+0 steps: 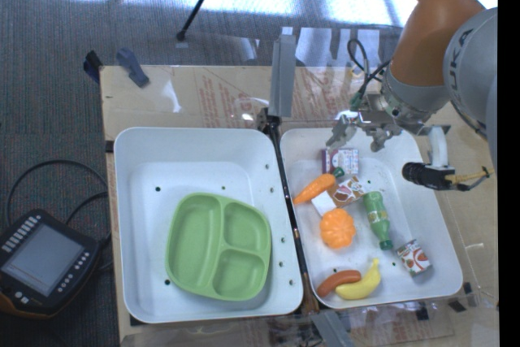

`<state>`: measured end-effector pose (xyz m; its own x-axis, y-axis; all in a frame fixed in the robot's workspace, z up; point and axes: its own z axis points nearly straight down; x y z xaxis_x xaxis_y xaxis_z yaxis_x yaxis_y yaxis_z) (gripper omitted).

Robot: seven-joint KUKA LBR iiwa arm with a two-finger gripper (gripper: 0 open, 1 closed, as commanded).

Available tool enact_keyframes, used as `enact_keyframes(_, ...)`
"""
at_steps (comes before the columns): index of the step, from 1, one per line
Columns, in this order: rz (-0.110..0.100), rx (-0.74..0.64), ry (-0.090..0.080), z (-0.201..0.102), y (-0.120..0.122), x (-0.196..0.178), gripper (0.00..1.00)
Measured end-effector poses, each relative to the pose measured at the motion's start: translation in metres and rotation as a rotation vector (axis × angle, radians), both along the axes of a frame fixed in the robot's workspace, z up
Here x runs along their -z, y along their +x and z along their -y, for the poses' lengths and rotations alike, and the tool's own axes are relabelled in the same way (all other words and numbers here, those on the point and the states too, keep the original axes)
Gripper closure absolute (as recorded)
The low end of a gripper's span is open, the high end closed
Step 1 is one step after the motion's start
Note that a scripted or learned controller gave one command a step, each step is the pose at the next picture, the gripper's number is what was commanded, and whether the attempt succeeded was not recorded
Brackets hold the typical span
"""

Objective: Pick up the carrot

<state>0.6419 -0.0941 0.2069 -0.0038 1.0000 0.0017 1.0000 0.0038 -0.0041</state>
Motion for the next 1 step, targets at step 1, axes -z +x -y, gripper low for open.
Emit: enact_keyframes(1,0.003,-0.123,-0.001,-0.0146,-0.0207,0.1202,0.00)
